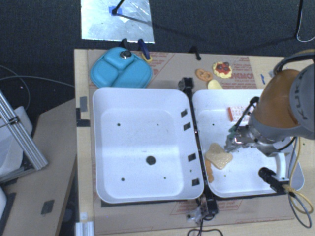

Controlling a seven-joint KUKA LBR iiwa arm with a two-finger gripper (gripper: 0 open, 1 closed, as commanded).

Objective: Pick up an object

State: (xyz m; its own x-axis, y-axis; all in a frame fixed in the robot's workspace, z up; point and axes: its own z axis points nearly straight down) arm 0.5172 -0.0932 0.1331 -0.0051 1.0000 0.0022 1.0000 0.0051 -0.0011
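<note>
Gripper closing in on the bread slice

Approach is the step in hand, judging by the pose: the gripper (235,142) hangs low in the right bin (206,102), at about two o'clock from the bread slice (218,156) and just beside it. Whether it is open or closed cannot be told. Next it needs to centre over the slice, descend and clamp it. The left bin (106,102) lies at nine o'clock
</note>
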